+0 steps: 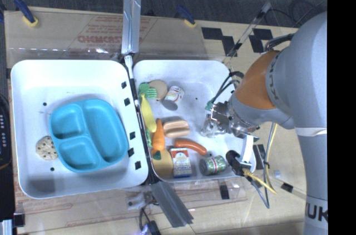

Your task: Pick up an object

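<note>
You have a cluster of toy food items in the right bin (pixel 192 67), mostly along its left wall and lower edge. A hot dog in a bun (pixel 176 128) lies near the bin's middle, with a red sausage (pixel 191 146) just below it. A yellow banana (pixel 147 113) runs along the divider, an orange carrot (pixel 158 136) sits just beside it, and a green piece (pixel 146 90) lies at the banana's upper end. Above the hot dog you see a tan round item (pixel 158 87) and a small white cup-like item (pixel 174 94) beside it. Along the bottom edge sit a small carton with a red label (pixel 181 164) and a green can (pixel 213 164) lying on its side.

The end effector (pixel 214 124) is down in the right bin, to the right of the hot dog and above the can, over bare white floor. You cannot tell from this angle how its fingers stand, and nothing visibly sits between them. The grey arm (pixel 300 78) with its orange band (pixel 256 86) reaches in from the right.

In the left bin (pixel 28 78) you have a blue divided tray (pixel 88 134) and, touching its left side, a round cookie (pixel 46 147). Both bins rest on the wooden worktop (pixel 72 28).
</note>
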Motion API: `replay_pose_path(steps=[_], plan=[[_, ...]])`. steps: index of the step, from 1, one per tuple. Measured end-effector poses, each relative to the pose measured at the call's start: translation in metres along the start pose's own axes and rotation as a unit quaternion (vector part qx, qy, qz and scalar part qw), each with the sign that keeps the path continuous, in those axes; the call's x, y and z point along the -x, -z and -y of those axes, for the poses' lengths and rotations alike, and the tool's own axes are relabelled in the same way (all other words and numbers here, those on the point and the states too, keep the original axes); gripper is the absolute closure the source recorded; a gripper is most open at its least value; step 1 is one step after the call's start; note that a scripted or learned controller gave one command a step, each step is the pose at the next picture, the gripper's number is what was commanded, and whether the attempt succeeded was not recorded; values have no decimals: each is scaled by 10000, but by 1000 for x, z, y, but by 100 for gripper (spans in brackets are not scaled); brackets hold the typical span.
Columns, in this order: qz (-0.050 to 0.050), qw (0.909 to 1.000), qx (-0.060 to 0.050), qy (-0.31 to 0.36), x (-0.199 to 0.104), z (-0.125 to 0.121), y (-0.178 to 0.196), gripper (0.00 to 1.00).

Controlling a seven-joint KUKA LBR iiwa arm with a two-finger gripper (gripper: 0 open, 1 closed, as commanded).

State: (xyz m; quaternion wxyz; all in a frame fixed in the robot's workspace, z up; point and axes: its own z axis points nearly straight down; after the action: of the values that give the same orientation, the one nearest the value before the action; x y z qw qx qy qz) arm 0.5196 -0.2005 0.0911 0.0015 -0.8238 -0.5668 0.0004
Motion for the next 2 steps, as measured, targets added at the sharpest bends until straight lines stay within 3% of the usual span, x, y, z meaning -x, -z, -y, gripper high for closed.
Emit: replay_pose_path(steps=[1,2], plan=[[6,9894,-15,-1455,-47,-44,24,100],[8,9501,-15,-3118,-62,-31,-1,100]])
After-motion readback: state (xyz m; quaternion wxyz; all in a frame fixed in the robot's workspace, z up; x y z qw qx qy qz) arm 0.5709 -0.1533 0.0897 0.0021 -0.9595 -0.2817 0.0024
